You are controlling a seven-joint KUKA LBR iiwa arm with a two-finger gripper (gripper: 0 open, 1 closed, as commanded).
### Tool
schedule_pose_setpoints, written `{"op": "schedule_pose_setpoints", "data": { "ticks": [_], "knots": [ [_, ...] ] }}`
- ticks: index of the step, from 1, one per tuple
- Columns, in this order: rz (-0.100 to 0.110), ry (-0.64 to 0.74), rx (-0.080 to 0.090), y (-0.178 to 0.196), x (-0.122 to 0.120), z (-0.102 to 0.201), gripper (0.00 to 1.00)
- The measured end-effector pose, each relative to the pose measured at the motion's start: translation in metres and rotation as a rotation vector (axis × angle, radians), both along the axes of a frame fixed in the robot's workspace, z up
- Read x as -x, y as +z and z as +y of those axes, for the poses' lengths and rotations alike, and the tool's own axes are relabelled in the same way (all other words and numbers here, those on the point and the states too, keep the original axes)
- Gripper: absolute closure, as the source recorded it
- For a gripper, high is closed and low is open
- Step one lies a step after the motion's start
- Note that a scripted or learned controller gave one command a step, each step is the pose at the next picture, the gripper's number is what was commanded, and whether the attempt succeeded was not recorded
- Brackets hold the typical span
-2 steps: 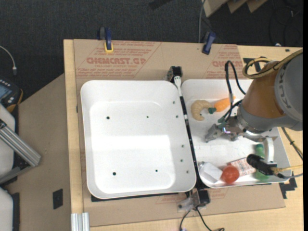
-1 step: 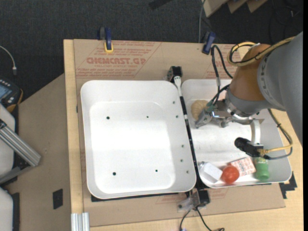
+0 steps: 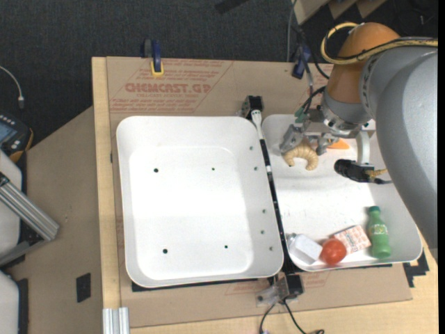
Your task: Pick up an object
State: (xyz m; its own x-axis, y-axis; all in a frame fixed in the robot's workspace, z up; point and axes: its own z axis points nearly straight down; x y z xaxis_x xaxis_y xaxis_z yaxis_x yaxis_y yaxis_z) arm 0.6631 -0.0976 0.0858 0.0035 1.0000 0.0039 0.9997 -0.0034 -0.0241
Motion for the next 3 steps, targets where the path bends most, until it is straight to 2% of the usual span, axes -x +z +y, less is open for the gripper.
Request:
{"op": "schedule_pose_setpoints", "data": {
  "ticks": [1,2,3],
  "knots": [
    [-0.023,0.004,0.006,0.014,-0.003,0.000,1.00],
    [-0.043,0.006,0.006,0.171,0.035,0.018,1.00],
    [-0.038,0.006,0.007,0.250,-0.004,0.024,1.00]
  ]
}}
